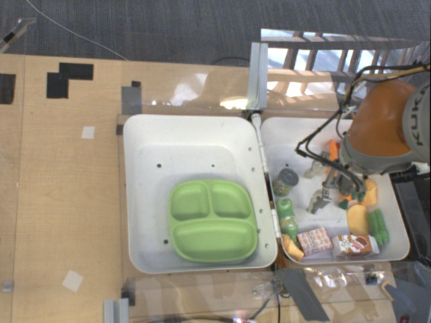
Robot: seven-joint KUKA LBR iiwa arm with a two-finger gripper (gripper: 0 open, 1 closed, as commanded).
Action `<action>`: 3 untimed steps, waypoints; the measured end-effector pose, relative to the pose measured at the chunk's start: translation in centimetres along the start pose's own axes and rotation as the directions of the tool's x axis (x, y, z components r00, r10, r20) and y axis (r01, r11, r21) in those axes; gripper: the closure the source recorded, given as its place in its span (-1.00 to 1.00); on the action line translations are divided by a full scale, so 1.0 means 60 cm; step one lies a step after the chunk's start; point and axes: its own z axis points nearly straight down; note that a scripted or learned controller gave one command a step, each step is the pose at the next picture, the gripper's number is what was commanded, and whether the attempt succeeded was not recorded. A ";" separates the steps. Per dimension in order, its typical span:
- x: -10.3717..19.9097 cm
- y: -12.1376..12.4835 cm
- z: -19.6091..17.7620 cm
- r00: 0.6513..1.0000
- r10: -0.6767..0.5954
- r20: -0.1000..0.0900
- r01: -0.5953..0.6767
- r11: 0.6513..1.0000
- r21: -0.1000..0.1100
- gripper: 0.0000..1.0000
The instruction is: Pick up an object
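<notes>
My claw (322, 199) hangs low over the right bin (296, 134), reaching in from the right, with my orange-banded wrist above it. I cannot tell from this angle how the claw is set, and I see nothing between its tips. Just left of it stands a small grey can (287, 177), and below that a green bottle (285, 212) lies along the bin's left wall. Near the front wall lie a red-and-white packet (314, 240) and a small carton (354, 245), side by side. A yellow lemon-like piece (357, 217) and a green vegetable (377, 226) sit to the right of the claw, with orange pieces (333, 149) partly hidden behind my arm. The left bin (155, 147) holds a green divided plate (213, 220) lying flat toward its front. Both bins rest on the wooden tabletop (60, 200).
</notes>
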 end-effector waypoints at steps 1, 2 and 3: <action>-0.114 0.045 0.015 0.978 -0.209 0.009 0.209 0.978 0.000 -1.00; -0.048 -0.026 0.013 0.990 -0.139 0.008 0.139 0.990 0.001 -1.00; 0.029 -0.069 0.011 1.000 0.000 0.011 0.000 1.000 0.001 -1.00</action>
